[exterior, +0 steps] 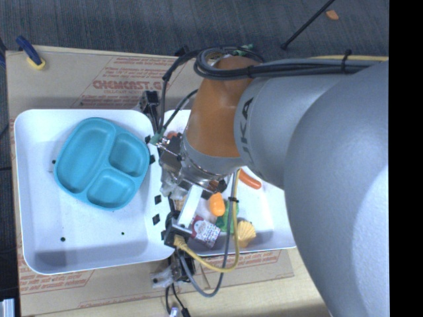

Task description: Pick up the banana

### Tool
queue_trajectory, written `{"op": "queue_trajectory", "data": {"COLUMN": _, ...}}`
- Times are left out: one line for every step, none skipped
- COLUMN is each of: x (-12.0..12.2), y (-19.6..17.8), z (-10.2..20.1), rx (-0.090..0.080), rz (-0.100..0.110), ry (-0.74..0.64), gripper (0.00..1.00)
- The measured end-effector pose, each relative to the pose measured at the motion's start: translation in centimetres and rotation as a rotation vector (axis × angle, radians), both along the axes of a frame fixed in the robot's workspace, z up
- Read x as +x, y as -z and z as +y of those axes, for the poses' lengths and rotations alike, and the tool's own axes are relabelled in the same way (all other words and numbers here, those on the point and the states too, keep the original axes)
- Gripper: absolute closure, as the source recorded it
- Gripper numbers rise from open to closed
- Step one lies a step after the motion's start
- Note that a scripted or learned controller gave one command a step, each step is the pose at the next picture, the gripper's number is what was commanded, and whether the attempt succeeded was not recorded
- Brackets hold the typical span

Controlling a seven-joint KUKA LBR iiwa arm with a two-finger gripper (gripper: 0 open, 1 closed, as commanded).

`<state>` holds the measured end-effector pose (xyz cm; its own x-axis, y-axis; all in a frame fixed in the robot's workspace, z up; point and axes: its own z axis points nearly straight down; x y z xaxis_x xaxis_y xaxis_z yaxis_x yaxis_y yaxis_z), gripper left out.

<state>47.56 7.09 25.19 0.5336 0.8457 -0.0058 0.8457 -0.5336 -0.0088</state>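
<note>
The arm's grey body and orange wrist band cover most of the right bin (281, 240). My gripper (176, 189) points down at that bin's left edge, close to the wall between the two bins. A pale yellow ridged piece (246, 230) lies at the bin's front, right of the gripper; I cannot tell whether it is the banana. Nothing can be seen between the fingers, which the wrist hides.
A blue three-compartment plate (102, 162) lies in the left bin (39, 197). In the right bin, near the yellow piece, lie an orange round item (217, 205), an orange-red carrot-like piece (250, 179), a green strip (232, 216) and a red-and-white packet (206, 232).
</note>
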Motion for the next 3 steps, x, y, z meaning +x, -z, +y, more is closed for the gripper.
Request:
{"op": "queue_trajectory", "data": {"x": 0.1, "y": -4.5, "z": -3.9, "rx": 0.001, "rz": -0.008, "ry": -0.123, "gripper": 1.0}}
{"op": "queue_trajectory", "data": {"x": 0.1, "y": -4.5, "z": -3.8, "rx": 0.002, "rz": -0.008, "ry": -0.123, "gripper": 0.0}}
{"op": "queue_trajectory", "data": {"x": 0.0, "y": -5.3, "z": 3.0, "rx": 0.002, "rz": -0.008, "ry": -0.282, "gripper": 0.0}}
